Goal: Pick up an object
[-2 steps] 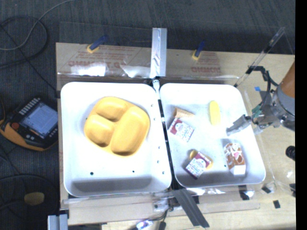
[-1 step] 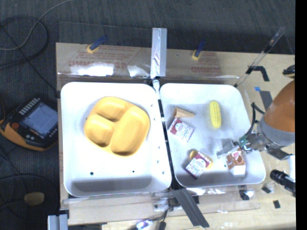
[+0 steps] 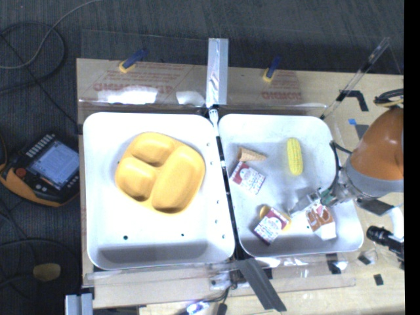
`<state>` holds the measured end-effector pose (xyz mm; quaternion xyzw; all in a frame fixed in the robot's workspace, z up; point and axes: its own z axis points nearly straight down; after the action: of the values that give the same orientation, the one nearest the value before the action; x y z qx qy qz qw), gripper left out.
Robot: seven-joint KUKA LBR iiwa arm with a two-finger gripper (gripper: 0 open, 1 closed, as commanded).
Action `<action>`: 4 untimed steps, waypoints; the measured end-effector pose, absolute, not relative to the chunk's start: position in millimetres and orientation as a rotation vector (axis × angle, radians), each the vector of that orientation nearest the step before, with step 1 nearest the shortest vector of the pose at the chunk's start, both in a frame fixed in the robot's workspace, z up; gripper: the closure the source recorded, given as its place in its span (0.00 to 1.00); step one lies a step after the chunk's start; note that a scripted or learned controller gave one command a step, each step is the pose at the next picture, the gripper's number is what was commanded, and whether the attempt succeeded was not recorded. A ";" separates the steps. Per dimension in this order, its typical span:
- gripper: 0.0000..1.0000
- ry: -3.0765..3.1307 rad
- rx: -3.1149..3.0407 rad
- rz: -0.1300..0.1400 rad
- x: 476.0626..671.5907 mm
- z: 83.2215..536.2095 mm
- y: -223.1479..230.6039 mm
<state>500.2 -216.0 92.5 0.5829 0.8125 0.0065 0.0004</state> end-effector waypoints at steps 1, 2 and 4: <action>1.00 2.539 1.830 0.020 502.4 99.1 -218.9; 0.00 2.543 1.829 0.021 502.4 98.9 -217.5; 1.00 2.541 1.833 0.022 503.0 105.5 -217.3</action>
<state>503.0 -217.3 105.5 0.5849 0.8110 0.0072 0.0044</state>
